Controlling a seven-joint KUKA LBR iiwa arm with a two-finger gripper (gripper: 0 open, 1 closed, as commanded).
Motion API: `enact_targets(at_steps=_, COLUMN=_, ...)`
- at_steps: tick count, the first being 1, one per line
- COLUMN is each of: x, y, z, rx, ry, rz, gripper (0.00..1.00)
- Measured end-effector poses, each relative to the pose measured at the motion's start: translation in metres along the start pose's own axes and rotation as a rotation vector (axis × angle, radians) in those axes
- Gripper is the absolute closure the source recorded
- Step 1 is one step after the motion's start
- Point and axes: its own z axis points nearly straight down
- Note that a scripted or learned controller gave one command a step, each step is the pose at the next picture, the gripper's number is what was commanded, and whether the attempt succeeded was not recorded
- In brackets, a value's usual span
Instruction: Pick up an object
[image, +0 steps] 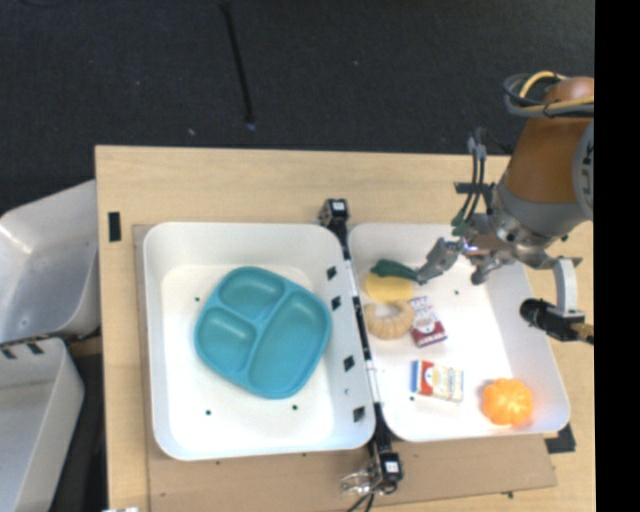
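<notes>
The left bin (165, 420) sits on the wooden bench (120, 190). It contains one item — a teal divided plate (263, 331) with three compartments, lying flat near the bin's centre and slightly toward its right wall.

The right bin (545, 370) adjoins the left bin along a shared central edge fitted with small black clips. Its contents are grouped in the left half and the lower right corner:

- A dark green item (393, 268) lies near the upper left of the bin, touching the top of a yellow object (388, 288) just below it.
- A beige ring-shaped item (388, 319), resembling a doughnut, lies directly below the yellow object and touches it.
- A small red-and-white packet (427, 322) lies just beside the ring on its right.
- A white carton with red and blue markings (437, 381) lies flat, below the packet and apart from it.
- An orange fruit (507, 401) rests near the lower right corner, just right of the carton.

The arm (545, 165) enters from the right, its orange band above the upper right part of the right bin. The gripper (468, 257) is positioned over the upper middle of that bin, just right of the dark green item. One finger (437, 262) extends down and left toward the green item; the other sits further right. The fingers are spread, with nothing between them — no object is lifted.
</notes>
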Motion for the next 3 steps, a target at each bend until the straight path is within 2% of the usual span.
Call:
enact_targets(at_steps=1, x=0.000, y=0.003, z=-0.008, rx=-0.014, ry=-0.001, rz=-0.003, gripper=0.00)
enact_targets(at_steps=3, x=0.008, y=-0.002, z=0.081, rx=-0.009, ry=-0.002, rz=0.000, gripper=0.00)
